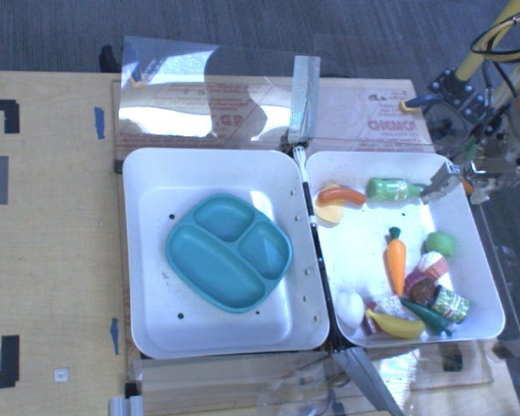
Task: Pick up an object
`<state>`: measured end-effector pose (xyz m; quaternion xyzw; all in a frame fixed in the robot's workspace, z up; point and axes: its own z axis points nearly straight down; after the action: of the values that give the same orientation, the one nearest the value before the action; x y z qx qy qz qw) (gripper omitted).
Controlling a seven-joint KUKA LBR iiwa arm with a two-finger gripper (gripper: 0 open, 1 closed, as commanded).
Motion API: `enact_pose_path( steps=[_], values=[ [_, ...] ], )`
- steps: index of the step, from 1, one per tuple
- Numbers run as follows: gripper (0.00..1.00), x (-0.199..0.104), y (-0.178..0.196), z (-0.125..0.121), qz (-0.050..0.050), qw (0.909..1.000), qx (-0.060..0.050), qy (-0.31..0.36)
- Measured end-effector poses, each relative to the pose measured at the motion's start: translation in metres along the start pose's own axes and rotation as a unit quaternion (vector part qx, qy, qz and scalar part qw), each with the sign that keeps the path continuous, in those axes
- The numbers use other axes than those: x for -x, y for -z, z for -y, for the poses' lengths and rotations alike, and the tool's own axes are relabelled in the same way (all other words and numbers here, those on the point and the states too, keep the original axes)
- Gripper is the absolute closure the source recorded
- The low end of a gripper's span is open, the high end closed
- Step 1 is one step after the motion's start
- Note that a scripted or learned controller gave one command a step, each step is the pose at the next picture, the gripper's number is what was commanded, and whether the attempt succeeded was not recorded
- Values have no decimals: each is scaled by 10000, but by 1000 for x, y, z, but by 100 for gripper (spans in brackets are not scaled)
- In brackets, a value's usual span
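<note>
Faintly, mirrored red lettering (pixel 392 125) on cardboard (pixel 364 111).

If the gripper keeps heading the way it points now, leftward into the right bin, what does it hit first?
Most likely the green bottle: the gripper sits at its right end, pointing left along it. Beyond lies the orange-red toy. Height above the bottle is unclear from this slanted view.
</note>
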<state>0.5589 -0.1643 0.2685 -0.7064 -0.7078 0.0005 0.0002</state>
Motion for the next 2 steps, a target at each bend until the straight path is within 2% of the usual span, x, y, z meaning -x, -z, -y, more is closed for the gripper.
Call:
enact_pose_path(
  steps=[1, 2],
  values=[
    [0, 19, 5, -18, 14, 9912, 25, 1323],
    [0, -7, -124, -27, -15, 9931, -29, 1169]
  ],
)
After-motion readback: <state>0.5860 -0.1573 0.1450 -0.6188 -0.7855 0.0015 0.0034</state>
